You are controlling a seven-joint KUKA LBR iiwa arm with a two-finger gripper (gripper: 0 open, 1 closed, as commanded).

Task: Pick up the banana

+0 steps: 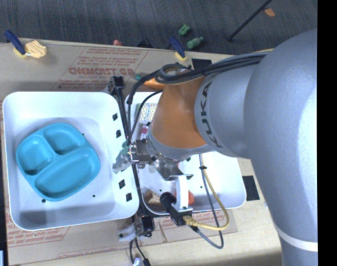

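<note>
Red print on the cardboard [96,65] under the bins reads "CHEMCAST GP", with smaller red lines around it too fine to read. Black letters "KUKA" run along the grey arm [210,121], partly cut off.

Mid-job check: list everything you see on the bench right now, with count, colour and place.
Bins: two, white, side by side on the bench.
Tray: one, blue, three compartments, in the left bin.
Small items: brownish and orange bits in the right bin under the arm; too hidden to identify, banana not confirmed.
Clamps: two, blue-handled, along the bench's far edge.
Cable: one, yellow, at the right bin's near edge.
Arm: one, grey with orange band, over the right bin.
</note>
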